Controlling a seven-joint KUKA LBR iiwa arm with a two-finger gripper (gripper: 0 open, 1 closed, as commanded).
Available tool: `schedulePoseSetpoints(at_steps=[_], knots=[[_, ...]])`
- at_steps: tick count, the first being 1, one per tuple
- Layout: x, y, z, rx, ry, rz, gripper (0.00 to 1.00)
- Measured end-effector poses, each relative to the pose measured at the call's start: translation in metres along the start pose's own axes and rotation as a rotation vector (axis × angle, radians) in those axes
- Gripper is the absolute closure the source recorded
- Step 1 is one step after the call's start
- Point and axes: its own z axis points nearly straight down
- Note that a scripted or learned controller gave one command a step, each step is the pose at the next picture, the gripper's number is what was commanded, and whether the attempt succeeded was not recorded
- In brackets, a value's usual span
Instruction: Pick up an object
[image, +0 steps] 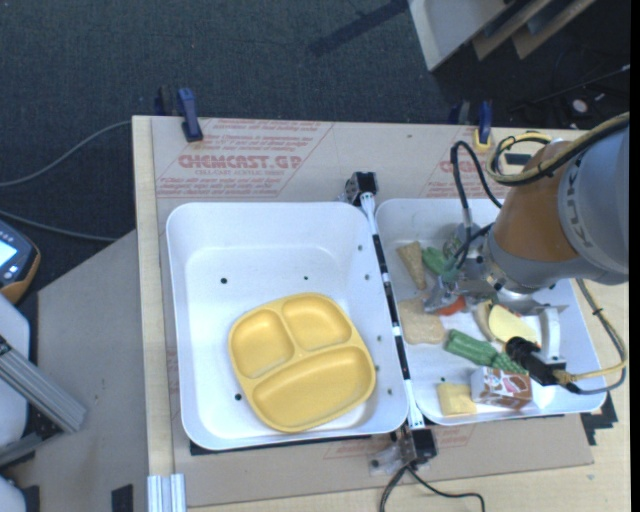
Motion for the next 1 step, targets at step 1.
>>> schedulePoseSetpoints(at_steps=[1], knots=[[0.0973, 0.0782, -0.0927, -0.005, 0.005, -0.012, 1.00]])
